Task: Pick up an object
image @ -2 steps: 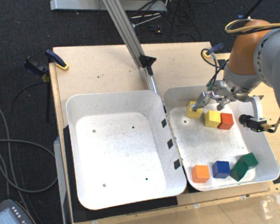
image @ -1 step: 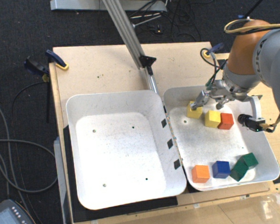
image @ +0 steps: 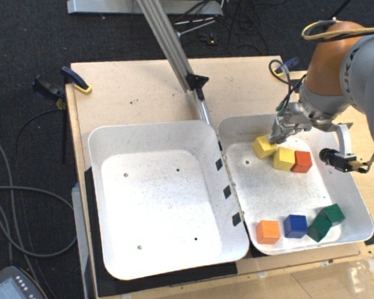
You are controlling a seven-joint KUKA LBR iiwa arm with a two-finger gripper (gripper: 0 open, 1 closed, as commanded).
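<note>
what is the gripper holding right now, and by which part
It cannot be told. The gripper sits low in the right white bin, right beside the two yellow blocks, but no block is visibly between its fingers.

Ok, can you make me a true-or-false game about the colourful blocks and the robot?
1. All the blocks lie in the right white bin. True.
2. The blue cube sits between the orange cube and the green blocks. True.
3. The robot's gripper hangs over the left white bin. False: it is over the right bin, by a yellow cube.
4. There are three blue cubes. False: just one.
5. The red-orange cube touches the second yellow cube. True.
</note>
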